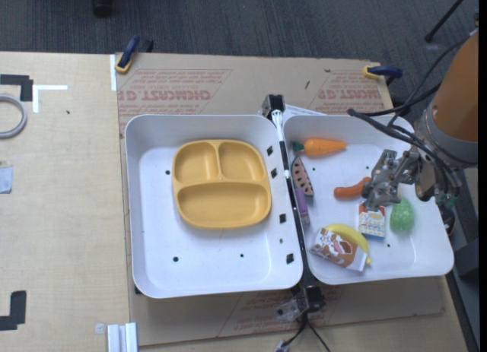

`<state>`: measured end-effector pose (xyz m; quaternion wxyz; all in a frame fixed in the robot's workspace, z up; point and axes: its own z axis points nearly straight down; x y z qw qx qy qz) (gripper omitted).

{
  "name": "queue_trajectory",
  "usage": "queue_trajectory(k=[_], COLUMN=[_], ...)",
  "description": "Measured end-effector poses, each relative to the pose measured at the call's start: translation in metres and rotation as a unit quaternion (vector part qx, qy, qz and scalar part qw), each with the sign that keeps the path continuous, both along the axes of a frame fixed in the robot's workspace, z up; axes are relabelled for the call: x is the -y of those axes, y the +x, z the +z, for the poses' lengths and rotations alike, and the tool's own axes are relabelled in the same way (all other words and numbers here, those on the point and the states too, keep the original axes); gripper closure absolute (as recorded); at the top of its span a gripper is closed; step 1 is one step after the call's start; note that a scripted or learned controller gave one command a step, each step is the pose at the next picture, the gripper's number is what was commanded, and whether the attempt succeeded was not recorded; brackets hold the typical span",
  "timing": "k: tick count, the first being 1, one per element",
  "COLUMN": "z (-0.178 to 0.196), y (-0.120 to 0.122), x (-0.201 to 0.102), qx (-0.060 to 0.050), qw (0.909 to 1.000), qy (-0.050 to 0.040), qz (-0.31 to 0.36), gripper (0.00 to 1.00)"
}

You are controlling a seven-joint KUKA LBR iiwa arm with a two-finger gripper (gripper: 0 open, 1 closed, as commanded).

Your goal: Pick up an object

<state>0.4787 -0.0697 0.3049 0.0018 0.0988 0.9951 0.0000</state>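
The arm is reaching in from the right, bending down into the right bin (pixel 426 263). Its gripper (pixel 378 195) is hanging low over a small carton (pixel 372 222), beside a green ball (pixel 402 217). I cannot tell how the gripper is set.

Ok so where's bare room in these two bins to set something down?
Left bin: a broad bare strip between the yellow plate and the near wall. Right bin: crowded around the gripper, green ball and carton; its far right corner behind the carrot is bare.
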Motion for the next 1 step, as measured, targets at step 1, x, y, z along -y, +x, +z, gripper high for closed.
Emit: queue_trajectory(k=[1], z=[0.01], y=[0.0016], x=[0.0], qx=[0.002], qw=[1.0], qy=[-0.0002], qz=[-0.001], gripper=[1.0])
